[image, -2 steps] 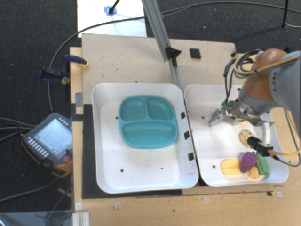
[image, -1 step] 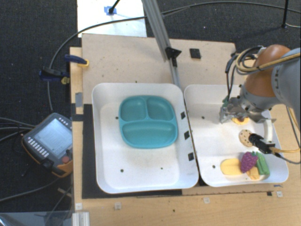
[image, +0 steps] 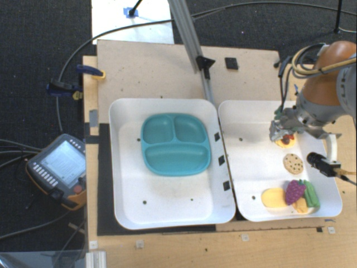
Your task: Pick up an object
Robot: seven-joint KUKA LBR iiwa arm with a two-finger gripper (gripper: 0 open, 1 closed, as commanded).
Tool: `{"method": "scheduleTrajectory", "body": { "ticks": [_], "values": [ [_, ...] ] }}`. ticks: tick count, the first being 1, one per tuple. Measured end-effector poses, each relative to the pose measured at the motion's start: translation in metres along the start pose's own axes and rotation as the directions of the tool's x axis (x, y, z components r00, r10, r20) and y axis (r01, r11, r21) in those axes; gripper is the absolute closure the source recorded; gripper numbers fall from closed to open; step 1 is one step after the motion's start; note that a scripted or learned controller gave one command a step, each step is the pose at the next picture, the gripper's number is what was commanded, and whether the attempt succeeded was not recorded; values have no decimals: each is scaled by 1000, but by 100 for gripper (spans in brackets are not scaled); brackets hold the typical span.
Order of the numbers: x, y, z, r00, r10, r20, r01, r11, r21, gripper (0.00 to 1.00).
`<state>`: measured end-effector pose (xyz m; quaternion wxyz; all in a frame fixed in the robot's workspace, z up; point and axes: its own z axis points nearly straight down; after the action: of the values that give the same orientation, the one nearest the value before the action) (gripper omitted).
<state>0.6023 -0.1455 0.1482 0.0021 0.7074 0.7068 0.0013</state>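
Robot hand (image: 283, 134) low over a small red-and-yellow toy (image: 286, 141) near the right bin's (image: 245, 166) far edge; its grip state cannot be told. A good pick probably needs centring before lifting straight, clear of the cookie (image: 293, 163)

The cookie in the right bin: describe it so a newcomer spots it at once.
Start at the right bin, the one without the teal plate. Along its right side, below the hand, lies the cookie. It is the flat, round, tan disc with dark specks, lying alone above the cluster of purple grapes and yellow pieces.
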Motion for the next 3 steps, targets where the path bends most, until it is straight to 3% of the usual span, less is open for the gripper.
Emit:
{"method": "scheduleTrajectory", "body": {
  "ticks": [2,3],
  "values": [
    [-15,5,-108,1000,-4,1,4,1000,-3,100],
    [42,-19,-103,1000,-10,-3,10,1000,4,100]
  ]
}}
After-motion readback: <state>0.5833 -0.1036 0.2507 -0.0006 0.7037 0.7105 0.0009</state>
